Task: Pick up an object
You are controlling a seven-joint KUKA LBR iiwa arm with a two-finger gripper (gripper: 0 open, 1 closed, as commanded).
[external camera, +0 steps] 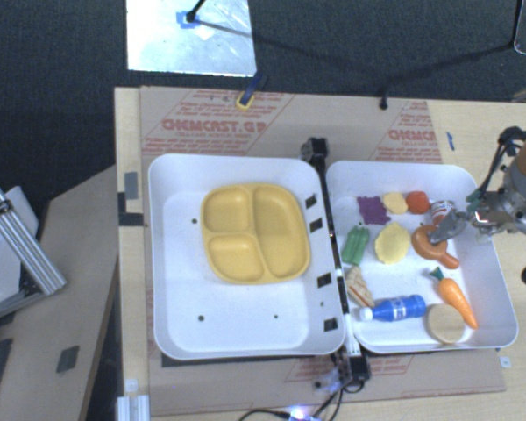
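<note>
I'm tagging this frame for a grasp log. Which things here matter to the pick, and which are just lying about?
In play: gripper, low over the curved orange piece in the right bin.

Lying about: carrot, blue bottle, green vegetable, purple piece, yellow divided plate in the left bin.

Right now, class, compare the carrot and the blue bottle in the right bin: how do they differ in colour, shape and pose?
The carrot is orange with a green top and tapers to a point; the blue bottle is blue with a white cap and is an even cylinder. The carrot lies slanted, tip toward the bin's near right corner; the bottle lies nearly level across the view. Both lie on their sides in the right bin, apart from the gripper.
</note>
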